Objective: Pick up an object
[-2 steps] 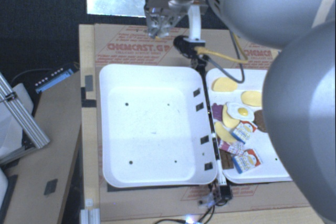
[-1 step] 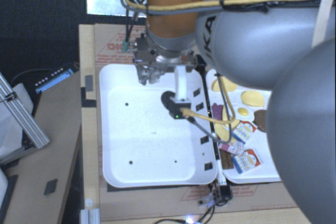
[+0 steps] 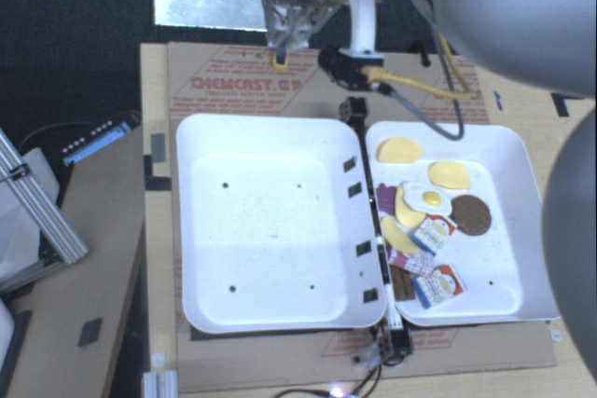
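Progress: none that I can confirm. Gripper (image 3: 291, 37) hangs raised beyond the far edge of the left bin (image 3: 201, 228); I cannot tell its state. Toy food pieces (image 3: 429, 219) lie in the right bin (image 3: 518, 228), ungrasped. Pick remains outstanding.

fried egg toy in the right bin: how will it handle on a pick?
The fried egg looks thin and flat, so probably light and hard to pinch from above. It overlaps a yellow piece and sits by a small carton, so a push likely drags neighbours along. It is unlikely to roll.
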`<state>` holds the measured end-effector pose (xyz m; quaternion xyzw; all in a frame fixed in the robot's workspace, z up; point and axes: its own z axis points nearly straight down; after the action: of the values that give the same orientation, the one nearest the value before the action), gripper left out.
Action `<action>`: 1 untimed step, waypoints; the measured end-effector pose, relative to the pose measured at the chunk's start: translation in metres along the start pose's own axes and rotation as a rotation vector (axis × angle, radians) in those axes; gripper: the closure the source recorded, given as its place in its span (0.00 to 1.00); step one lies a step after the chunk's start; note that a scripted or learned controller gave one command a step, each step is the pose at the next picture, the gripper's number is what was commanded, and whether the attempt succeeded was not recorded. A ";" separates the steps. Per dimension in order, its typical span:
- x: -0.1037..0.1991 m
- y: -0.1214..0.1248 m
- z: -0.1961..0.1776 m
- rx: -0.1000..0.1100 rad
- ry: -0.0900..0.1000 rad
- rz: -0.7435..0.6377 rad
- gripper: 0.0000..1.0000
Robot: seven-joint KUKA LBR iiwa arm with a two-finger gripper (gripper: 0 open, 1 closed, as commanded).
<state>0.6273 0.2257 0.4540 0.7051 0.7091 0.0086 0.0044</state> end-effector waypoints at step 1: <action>0.008 0.043 0.001 0.013 -0.006 0.000 1.00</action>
<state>0.6701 0.2341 0.4541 0.7051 0.7091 0.0020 0.0017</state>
